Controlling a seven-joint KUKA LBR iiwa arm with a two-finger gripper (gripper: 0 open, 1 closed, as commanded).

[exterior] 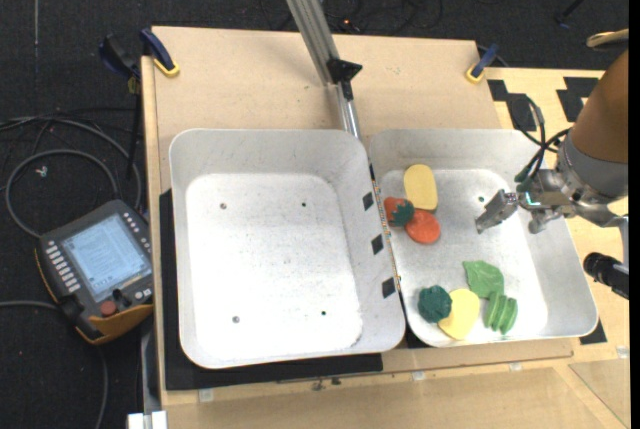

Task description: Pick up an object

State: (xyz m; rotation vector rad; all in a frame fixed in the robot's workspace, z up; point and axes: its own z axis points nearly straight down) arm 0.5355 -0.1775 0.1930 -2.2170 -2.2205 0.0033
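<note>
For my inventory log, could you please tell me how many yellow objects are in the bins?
2, both in the right bin: one yellow object near its far-left corner, another yellow piece near the front edge beside the dark green item.

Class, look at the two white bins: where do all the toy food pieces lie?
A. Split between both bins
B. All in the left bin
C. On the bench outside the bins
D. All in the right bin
D: the yellow piece, the red piece and the green pieces all lie in the right bin.

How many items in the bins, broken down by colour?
Yellow: 2 (upper yellow piece, lower yellow piece)
Green: 3 (light green piece, striped green piece, dark green piece)
Red/orange: 1 (red piece)
Total: 6, all in the right bin.
</note>
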